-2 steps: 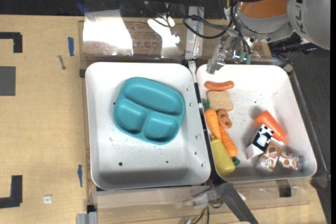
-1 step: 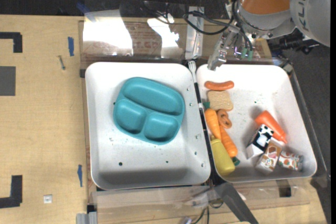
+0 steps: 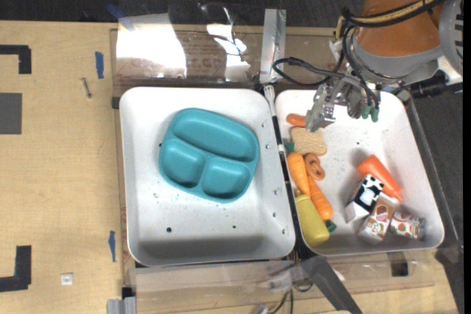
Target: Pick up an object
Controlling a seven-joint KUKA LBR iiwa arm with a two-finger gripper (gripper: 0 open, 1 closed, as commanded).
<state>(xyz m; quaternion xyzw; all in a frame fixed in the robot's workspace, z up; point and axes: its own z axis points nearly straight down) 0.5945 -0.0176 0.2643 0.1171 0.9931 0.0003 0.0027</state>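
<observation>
Toast slice (image 3: pixel 307 141) lay flat just below and slightly left of the hand (image 3: pixel 321 116); whether that hand was spread, I cannot tell.

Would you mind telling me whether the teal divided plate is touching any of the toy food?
Apart. The camera view shows the teal plate in the left bin, with both bins' rims between it and the toy carrot.

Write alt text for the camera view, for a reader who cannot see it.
A grey arm's gripper hangs over the back of the right bin, above toy food heaped along its left wall: carrots, a cracker, a yellow piece. The left bin holds a teal divided plate.
</observation>
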